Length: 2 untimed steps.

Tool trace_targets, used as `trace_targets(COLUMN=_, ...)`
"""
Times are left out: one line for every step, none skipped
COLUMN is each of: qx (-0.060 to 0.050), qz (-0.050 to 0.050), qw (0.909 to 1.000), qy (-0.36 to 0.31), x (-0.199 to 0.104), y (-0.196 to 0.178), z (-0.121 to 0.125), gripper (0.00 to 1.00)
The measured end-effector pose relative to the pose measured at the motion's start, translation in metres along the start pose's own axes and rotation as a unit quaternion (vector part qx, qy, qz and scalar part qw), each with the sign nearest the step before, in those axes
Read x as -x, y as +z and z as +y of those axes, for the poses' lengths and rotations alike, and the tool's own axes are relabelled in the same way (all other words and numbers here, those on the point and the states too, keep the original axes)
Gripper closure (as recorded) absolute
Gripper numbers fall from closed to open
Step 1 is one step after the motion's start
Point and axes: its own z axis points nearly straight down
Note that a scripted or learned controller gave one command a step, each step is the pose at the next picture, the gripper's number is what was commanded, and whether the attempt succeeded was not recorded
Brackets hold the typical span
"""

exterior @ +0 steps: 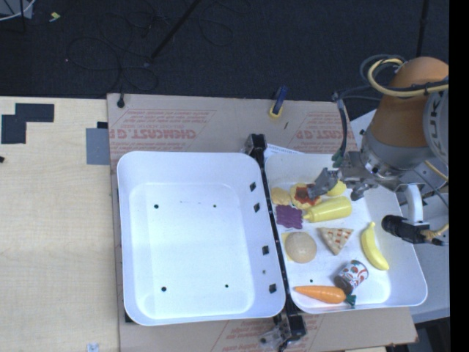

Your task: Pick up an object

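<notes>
Carrot (319, 293) and small printed can (353, 273) lie nearest camera, well below pincer (338, 188); pizza slice (336, 237), round bun (300, 247), banana (374, 246) between; yellow bottle (327, 210) just under pincer, purple piece (289, 216) to its left; all toys pooled in right bin (410, 288), within arm's reach; pincer low over yellow-red cluster (300, 196), spread cannot be judged; nothing seen held; left bin (132, 196) well left.

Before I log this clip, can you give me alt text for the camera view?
A grey-and-orange robot arm reaches from the right, its gripper low over toy food in the right white bin: a yellow bottle, purple piece, round bun, pizza slice, banana and carrot. The left white bin sits alongside.
</notes>
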Motion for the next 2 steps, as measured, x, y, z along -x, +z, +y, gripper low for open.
trace_targets(qx=0.01, qz=-0.002, qw=0.9999, qy=-0.001, x=0.03, y=0.084, z=0.016, gripper=0.0)
trace_targets(qx=0.008, qz=0.0, qw=1.0, qy=-0.002, x=0.051, y=0.106, z=0.056, gripper=0.0)
